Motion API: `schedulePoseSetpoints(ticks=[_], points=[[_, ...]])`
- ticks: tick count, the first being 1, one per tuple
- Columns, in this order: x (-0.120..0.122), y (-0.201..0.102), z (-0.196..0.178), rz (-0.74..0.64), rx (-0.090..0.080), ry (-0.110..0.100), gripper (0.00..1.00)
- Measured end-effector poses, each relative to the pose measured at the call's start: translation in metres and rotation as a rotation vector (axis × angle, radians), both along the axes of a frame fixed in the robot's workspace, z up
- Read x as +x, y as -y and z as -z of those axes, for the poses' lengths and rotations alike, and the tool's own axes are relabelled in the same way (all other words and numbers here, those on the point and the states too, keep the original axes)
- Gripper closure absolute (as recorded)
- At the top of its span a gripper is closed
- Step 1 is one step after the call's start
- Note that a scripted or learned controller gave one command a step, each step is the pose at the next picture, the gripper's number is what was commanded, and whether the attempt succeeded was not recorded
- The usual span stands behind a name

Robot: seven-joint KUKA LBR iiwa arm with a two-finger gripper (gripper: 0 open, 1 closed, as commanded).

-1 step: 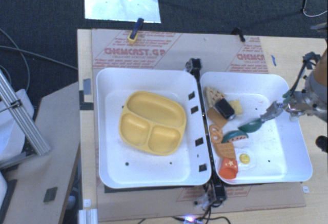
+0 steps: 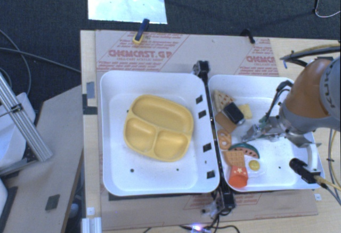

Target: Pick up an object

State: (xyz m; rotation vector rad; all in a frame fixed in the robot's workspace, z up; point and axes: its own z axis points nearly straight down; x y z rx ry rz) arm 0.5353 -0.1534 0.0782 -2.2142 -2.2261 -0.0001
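The right bin [image 2: 277, 96] holds several toy foods along its left side. A tan waffle piece [image 2: 221, 99] lies at the back, with a black block [image 2: 233, 113] and a yellow cheese piece [image 2: 245, 111] just in front of it. Nearer are a watermelon slice [image 2: 242, 147], a round cracker [image 2: 233, 158], a fried egg [image 2: 254, 165] and an orange cup [image 2: 238, 177]. My gripper [image 2: 254, 131] is low in the middle of this bin, just right of the black block and above the watermelon slice. Nothing shows between its tips.
The left bin [image 2: 114, 173] holds a yellow divided tray [image 2: 158, 127]. A black divider [image 2: 209, 125] runs between the two bins. The right half of the right bin is taken up by my arm [image 2: 314, 96]. Cardboard [image 2: 176, 50] lies under both bins.
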Motion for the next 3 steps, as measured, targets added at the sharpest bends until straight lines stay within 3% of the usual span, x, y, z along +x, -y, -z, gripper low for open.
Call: schedulePoseSetpoints(ticks=[1,2,3], points=[[-0.05,-0.068,-0.006,-0.003,0.002,-0.001,0.0],[-0.017,0.022,-0.007,0.009,-0.007,0.007,0.0],[-0.05,-0.036,-0.006,0.0,0.0,0.0,0.0]])
